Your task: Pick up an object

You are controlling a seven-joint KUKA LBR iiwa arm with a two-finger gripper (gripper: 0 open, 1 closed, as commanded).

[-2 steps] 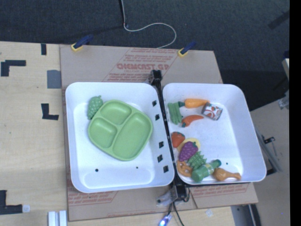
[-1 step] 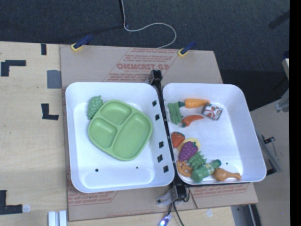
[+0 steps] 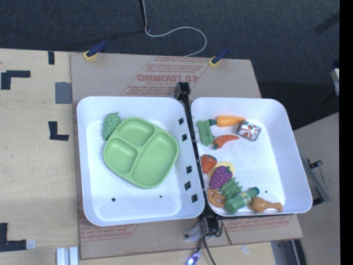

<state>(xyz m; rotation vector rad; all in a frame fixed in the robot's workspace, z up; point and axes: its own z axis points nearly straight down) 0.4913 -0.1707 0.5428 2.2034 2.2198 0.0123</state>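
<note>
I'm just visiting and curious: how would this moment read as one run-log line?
left bin: green plate, green grapes | right bin: toy foods, small can | nothing lifted yet

At the view's right edge a small pale sliver (image 3: 336, 80) may be part of the arm, but it is too slight to tell for certain or to read its pose.

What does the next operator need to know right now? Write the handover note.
Arm and gripper: outside the frame, nothing held that can be seen.
Left bin: green divided plate, green grapes touching its upper-left edge.
Right bin: toy food clustered by the divider: carrot, small can, purple grapes, more pieces at the lower edge.
Done: no pick evident.
Left: pick up an object.
</note>
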